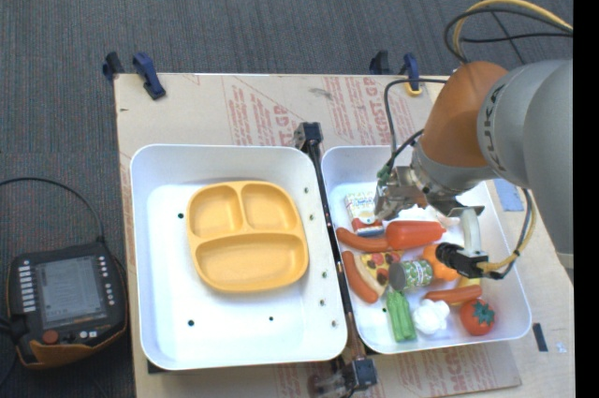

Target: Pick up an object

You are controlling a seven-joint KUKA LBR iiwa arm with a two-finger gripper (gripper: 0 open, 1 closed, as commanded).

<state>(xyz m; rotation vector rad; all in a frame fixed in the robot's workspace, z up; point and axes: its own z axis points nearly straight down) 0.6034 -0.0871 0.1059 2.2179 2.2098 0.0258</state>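
The jaws [393, 197] hang over the right bin [518, 298], their state not discernible. At their five o'clock a red pepper [413, 233] lies among toy food: light, stiff, slick plastic, best pinched across its middle.

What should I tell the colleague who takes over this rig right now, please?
Gripper: low over the right bin, at the back of the toy food pile; finger state unclear, no object seen held.
Things: toy food lies in the right bin, including a carrot, sausage, tomato and green piece. A yellow plate sits in the left bin.
Done: arm is down at the pile.
Left: grasp one object and lift it.
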